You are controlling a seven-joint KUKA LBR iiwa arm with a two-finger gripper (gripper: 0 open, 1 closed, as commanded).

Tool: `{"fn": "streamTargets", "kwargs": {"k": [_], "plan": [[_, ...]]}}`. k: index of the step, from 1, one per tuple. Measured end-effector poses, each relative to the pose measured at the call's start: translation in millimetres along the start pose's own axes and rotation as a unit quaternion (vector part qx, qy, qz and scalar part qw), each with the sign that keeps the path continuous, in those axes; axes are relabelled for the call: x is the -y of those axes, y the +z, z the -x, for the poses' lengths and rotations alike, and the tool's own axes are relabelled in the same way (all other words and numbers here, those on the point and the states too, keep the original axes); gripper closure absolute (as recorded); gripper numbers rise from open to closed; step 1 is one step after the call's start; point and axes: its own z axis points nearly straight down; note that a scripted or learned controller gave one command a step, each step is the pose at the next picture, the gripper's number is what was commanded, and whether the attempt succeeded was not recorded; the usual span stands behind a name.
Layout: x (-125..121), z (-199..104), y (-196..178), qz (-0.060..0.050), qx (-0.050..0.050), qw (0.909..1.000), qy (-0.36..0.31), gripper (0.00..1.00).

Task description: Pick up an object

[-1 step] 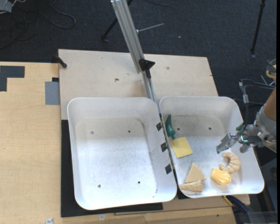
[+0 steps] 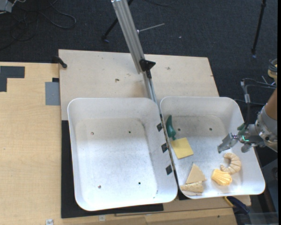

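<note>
**Jaws Hanging Open Over the Right Bin**

Reaching in from the right edge of the frame, over the right bin (image 2: 225, 104). Arm's gripper (image 2: 235, 143) hovering at the right middle of the frame, jaws standing open, nothing between them. One dark finger (image 2: 224, 146) pointing left and down toward the bin floor, the other lying nearer the bin's right wall.

Lying just below the jaws: a curled, ridged cream-coloured piece (image 2: 232, 162), close under the fingers but apart from them. Sitting just below that, toward the lower right of the frame: a yellow ribbed lump (image 2: 221, 177), touching or nearly touching the curled piece. Resting left of these, near the bin's lower edge: a tan wedge (image 2: 195, 174), with a second tan wedge (image 2: 192, 187) lying flat at its foot, the two touching. Lying higher up, near the wall between the bins: a flat yellow square (image 2: 182, 148). Leaning against that dividing wall, just above the square: a dark green object (image 2: 169, 127), narrow and upright, too small for telling more.

Sitting side by side with the right bin, filling the centre and lower left of the frame: the left bin (image 2: 79, 125), white, showing a few dark specks on its floor. Both bins resting on the pale worktop (image 2: 103, 74). Rising at a slant from the gap between the bins toward the top of the frame: a metal rail (image 2: 129, 29).
</note>
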Motion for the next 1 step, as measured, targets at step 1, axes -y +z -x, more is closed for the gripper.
{"fn": "streamTargets", "kwargs": {"k": [1], "plan": [[-0.8,-4.9,63.5,-0.003,-0.001,1.0,0.0,0.0]]}}
